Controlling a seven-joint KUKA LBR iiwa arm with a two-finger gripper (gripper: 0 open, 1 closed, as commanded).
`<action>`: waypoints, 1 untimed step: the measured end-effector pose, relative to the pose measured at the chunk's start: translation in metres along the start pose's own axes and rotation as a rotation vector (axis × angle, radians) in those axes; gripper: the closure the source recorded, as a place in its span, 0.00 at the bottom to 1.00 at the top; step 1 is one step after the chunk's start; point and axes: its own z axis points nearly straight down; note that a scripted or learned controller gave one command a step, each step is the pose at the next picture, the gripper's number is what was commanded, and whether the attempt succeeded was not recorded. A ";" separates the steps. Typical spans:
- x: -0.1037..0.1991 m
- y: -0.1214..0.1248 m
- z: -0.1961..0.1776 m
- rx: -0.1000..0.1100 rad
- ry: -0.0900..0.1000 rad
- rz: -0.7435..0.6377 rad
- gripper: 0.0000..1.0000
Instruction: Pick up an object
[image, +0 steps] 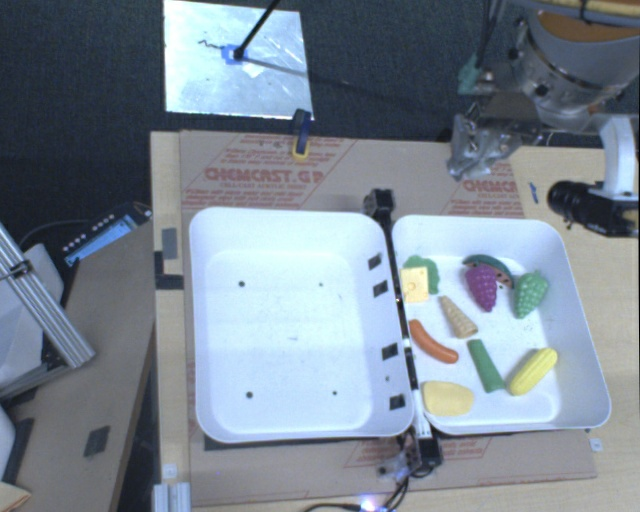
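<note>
Gripper (480, 150) hung high beyond far edge of right bin (575, 300), ready for descent; finger state impossible to tell. Toy food, including purple grapes (482, 284), lay loose inside, unpicked.

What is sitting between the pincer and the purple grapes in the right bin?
Nothing visible. The pincer hangs above the bench beyond the far rim of the shallow white right bin. The purple plastic grape bunch lies uncovered near that far side, with a dark green piece touching its top and green grapes beside it.
</note>
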 end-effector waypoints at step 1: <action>0.014 -0.065 0.097 0.019 -0.003 -0.001 1.00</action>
